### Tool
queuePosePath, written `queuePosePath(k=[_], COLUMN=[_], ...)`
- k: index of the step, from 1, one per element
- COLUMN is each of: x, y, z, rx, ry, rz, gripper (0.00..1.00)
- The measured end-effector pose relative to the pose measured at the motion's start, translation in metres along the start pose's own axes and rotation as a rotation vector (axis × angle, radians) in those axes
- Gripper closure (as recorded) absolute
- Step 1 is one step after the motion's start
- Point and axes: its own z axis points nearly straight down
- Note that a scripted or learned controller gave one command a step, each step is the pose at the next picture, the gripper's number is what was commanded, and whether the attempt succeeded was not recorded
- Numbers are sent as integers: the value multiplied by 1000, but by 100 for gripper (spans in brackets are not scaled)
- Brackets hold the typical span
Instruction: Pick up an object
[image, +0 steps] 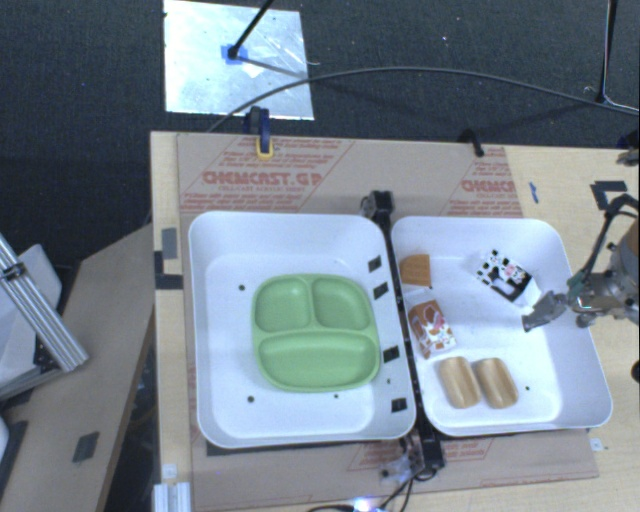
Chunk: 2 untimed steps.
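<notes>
Grey gripper (545, 312) over right bin (575, 395).

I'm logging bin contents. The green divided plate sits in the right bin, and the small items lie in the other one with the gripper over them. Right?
Not quite. The camera view shows the green plate in the left bin, not the right. The small items lie in the right bin, where the gripper reaches in.

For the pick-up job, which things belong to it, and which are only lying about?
Belong to the job:
gripper
black-and-white toy
patterned pack
two bread-like pieces
orange piece
right bin

Only lying about:
green divided plate
left bin
</notes>
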Motion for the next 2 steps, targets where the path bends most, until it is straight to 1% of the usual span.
queuePosePath(k=[1, 2], x=[7, 9], y=[0, -8], z=[44, 103], rx=[2, 4], ry=[1, 2], rz=[2, 3], gripper=[0, 0])
